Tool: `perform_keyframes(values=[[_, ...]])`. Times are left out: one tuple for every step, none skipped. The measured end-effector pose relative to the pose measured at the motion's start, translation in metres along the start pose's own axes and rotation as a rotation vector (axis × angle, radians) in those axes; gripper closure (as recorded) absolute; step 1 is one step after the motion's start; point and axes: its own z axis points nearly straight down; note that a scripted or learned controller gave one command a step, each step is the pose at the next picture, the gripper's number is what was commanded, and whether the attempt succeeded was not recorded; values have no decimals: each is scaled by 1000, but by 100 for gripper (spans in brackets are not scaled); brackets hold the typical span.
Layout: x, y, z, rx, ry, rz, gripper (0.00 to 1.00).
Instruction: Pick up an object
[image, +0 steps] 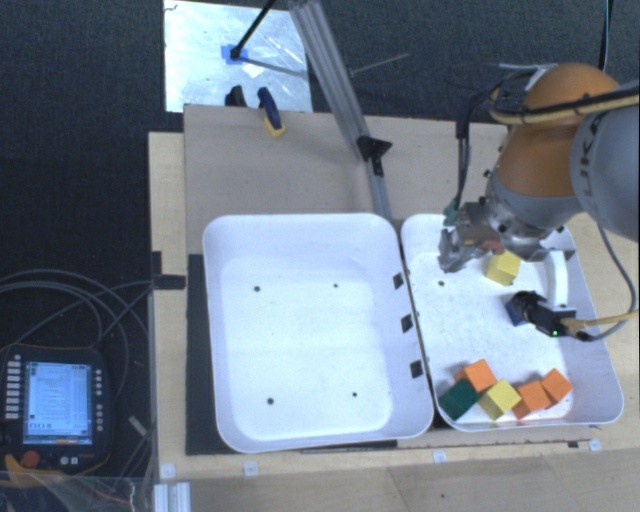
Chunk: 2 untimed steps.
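Camera view: the arm (560, 130) hangs over the right bin (470, 310), gripper (458, 250) low near its top-left corner, whether spread or pinched I cannot tell. Yellow block (503, 268) sits just beside it. Orange (481, 375), green (458, 399) and more blocks cluster at the near wall.

In the right bin (600, 390), one block (503, 268) lay at twelve o'clock; five blocks (500, 392) clustered at six.
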Motion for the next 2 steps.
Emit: perform_keyframes(values=[[55, -7, -14, -2, 1, -2, 100], [116, -15, -20, -1, 1, -2, 100]])
